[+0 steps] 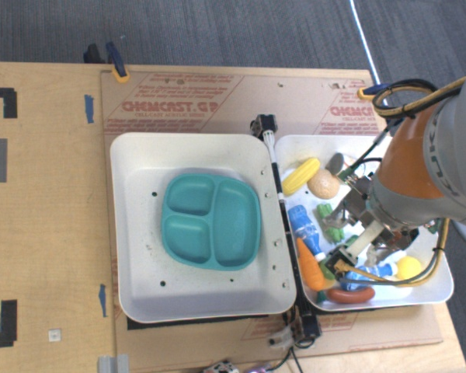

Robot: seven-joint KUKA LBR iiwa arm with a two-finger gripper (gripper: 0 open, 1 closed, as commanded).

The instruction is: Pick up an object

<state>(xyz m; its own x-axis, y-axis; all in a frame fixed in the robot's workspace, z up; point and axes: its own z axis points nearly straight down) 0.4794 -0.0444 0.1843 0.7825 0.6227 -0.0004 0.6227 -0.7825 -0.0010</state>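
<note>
The end effector hangs low in the right white bin, at the frame's lower right, beside a green plastic piece. Whether it is released or clenched, I cannot tell. Nearby lie a tapered orange carrot and a smooth red sausage. A teal divided plate sits in the left bin.

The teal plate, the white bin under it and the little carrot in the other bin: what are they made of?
Teal plate: probably moulded plastic, matt to satin, judging by its even colour and soft rounded compartments. White bin: likely thin formed plastic, slightly glossy, with rounded corners and a raised rim. Carrot: looks like toy plastic, uniformly orange and smooth; rubber can't be ruled out.
</note>
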